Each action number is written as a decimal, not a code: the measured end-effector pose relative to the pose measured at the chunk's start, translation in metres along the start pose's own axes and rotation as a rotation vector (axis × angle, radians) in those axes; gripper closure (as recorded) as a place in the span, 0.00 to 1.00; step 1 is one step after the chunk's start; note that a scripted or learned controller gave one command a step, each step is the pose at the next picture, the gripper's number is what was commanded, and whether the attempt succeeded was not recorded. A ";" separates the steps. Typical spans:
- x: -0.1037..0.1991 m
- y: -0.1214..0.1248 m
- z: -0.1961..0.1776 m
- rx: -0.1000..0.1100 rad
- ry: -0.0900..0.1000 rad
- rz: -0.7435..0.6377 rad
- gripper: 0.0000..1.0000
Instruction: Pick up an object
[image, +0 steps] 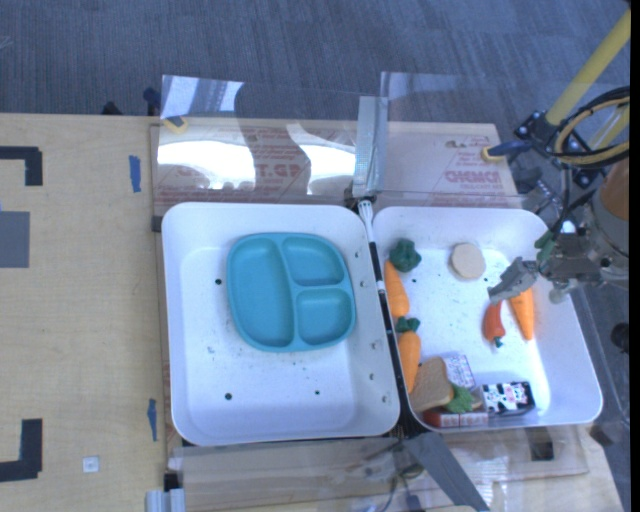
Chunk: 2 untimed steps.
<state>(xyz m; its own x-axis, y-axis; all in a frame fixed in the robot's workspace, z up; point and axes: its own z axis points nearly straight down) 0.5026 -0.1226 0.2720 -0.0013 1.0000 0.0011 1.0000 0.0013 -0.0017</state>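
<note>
Where end effector (512, 280) hangs, carrot (523, 312) beneath.

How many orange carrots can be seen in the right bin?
3: two leafy-topped orange carrots along the left wall of the right white bin, one orange carrot near the hand. Others may be hidden.

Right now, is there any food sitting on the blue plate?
No, the blue plate in the left bin has nothing on it; the carrots lie in the right bin.
</note>
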 end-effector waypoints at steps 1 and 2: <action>-0.060 0.025 0.052 0.005 -0.001 0.052 0.00; -0.083 0.052 0.176 -0.003 0.005 -0.062 0.00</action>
<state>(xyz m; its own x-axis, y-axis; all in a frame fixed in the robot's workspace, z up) 0.5546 -0.2054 0.0958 -0.0632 0.9980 0.0065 0.9980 0.0632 0.0011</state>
